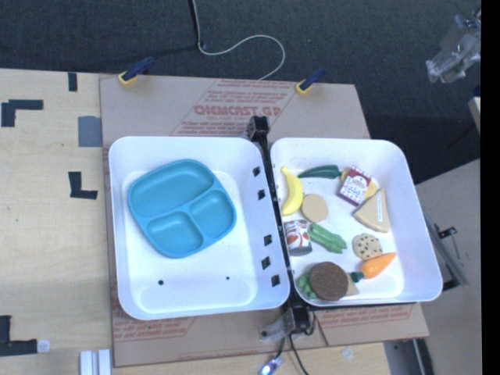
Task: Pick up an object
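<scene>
Two shallow white bins are set side by side on the bench (47, 209), over a sheet of brown cardboard (234, 108). The left bin (129, 287) carries a blue divided plate (181, 207), which lies tilted toward the upper left of the bin. The right bin (414, 233) carries a scatter of toy foods. A banana (292, 191) lies near the shared wall, with a green pepper (319, 172) above it and a round tan cracker (315, 208) just beside it. A small can (298, 237) stands below the banana, next to a green pickle (328, 238). A red-and-white box (354, 186) and a wedge of sandwich (374, 211) are placed toward the right side. A cookie (366, 245) and a carrot (377, 265) lie lower down, and a brown burger patty (328, 280) rests near the bottom edge, over something green.

The jaws (453, 53) are seen at the upper right corner of the view, blurred and pale against the dark floor; what appears there is possibly only part of the gripper. Whether the jaws are open or closed cannot be told. Nothing is seen between them. All the toy foods lie well apart from the jaws, below and to the left of them, inside the right bin. A thin white cable (242, 45) is looped on the floor above the cardboard.
</scene>
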`<state>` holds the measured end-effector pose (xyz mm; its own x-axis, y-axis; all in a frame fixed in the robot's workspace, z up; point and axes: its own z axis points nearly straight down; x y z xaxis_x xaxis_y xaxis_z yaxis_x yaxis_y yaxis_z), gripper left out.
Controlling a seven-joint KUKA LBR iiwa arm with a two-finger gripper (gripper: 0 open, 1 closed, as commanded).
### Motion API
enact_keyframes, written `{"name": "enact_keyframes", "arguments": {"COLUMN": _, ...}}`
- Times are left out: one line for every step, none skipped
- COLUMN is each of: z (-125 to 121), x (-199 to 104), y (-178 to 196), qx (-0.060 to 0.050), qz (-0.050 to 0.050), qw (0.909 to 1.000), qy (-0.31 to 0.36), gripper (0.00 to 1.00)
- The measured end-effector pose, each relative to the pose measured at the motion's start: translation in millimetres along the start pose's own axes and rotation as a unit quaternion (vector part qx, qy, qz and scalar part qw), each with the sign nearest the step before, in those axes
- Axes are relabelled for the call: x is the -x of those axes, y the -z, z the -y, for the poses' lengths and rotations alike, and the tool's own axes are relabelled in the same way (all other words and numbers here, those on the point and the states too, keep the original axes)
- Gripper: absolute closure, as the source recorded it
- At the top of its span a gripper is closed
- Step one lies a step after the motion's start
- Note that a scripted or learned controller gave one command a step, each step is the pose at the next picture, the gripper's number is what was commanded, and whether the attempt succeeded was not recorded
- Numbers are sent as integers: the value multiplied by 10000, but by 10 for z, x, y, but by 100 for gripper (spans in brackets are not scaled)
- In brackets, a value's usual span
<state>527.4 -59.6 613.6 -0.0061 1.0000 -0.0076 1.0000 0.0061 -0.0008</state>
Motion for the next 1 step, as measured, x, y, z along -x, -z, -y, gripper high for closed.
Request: {"name": "enact_keyframes", "arguments": {"z": -5, "x": -3, "y": 99, "qx": -1, "qz": 4, "qw": 10000, "qy": 4, "gripper": 100}}
